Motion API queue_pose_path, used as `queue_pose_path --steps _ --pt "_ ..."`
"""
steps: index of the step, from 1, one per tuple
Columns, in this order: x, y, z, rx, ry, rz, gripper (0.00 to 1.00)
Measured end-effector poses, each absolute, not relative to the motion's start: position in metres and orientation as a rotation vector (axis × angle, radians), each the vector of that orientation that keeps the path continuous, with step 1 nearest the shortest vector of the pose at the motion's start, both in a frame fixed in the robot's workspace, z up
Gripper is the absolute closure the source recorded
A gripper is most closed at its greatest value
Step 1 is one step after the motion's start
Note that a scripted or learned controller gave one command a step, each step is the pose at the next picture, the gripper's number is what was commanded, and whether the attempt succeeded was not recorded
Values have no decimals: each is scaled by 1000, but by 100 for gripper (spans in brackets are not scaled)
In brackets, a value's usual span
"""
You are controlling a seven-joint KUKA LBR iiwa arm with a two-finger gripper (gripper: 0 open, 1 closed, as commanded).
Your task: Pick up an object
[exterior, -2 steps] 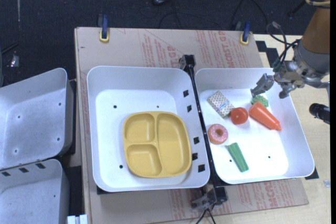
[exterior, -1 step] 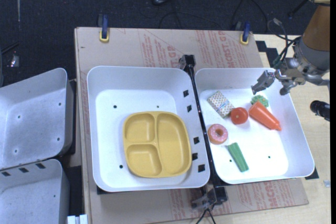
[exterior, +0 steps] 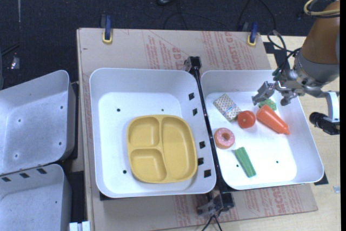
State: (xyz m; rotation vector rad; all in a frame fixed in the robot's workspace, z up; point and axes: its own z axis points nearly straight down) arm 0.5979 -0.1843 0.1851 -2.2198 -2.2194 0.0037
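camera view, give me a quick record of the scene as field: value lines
left bin: holds a yellow tray with three compartments
right bin: holds carrot, tomato, donut, green block, packet
carrot: orange, lying near the bin's right side
tomato: red, just left of the carrot
donut: pink, near the divider
green block: lying below the donut
packet: patterned, upper left of the bin
gripper: above the right bin's upper right, by the carrot's top
held object: none seen
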Motion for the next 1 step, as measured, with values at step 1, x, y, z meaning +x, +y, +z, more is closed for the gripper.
queue_pose_path --steps 1 --pt "592 -185 140 -2220 -2218 4 0"
